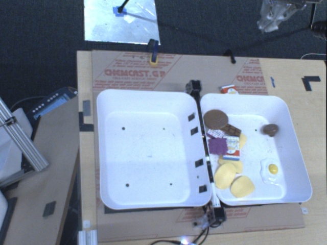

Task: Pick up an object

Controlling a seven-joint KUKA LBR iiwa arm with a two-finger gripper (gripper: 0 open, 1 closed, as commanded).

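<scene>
The right bin [286, 111] holds several small toy foods. A brown round cookie [215, 119] lies near its left wall, with a dark chocolate piece [231, 130] and a purple piece [217, 146] just below it. Two yellow chips [225, 175] [242, 186] lie at the front. A fried egg [270, 170] rests toward the right, and a small brown lump [270, 130] sits by the right wall. My gripper [271, 15] hangs at the top right, high above the bench and well behind the bins, with nothing seen in it.
The left bin [148, 152] stands beside the right one, joined by a black hinge strip [200, 137]. A small red-and-white item [229, 89] lies on the cardboard behind the right bin. A yellow-and-blue clamp [153, 52] and a shiny metal sheet [120, 14] lie farther back.
</scene>
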